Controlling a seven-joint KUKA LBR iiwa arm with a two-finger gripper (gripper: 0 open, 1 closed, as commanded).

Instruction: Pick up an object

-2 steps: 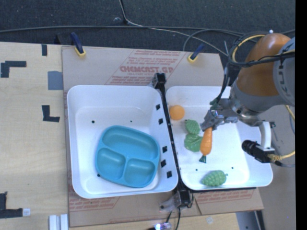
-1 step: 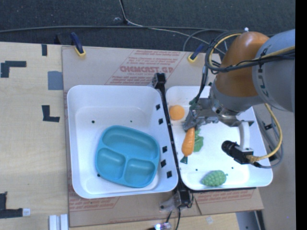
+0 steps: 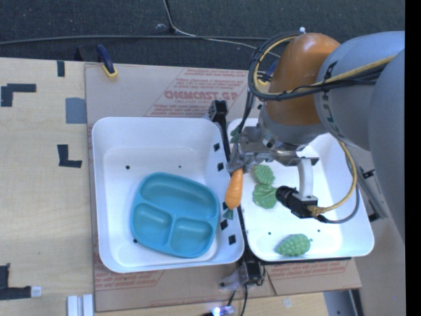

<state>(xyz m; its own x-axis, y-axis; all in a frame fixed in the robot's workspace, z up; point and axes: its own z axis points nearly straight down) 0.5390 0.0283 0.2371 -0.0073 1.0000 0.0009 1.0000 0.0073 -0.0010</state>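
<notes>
Smooth tapered orange carrot (image 3: 233, 188) in gripper (image 3: 235, 171)

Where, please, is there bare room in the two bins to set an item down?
Left bin: bare floor along the far side and left of the blue divided tray. Right bin: a bare strip between the green grape bunch and the near-right corner. It is crowded around the carrot, green leaves and gripper.

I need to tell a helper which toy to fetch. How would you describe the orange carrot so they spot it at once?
Find the two white bins; the left bin holds a blue tray. The carrot lies on the divide between the bins, just below the gripper. It is the sole orange toy; its neighbours to the right are green.
</notes>
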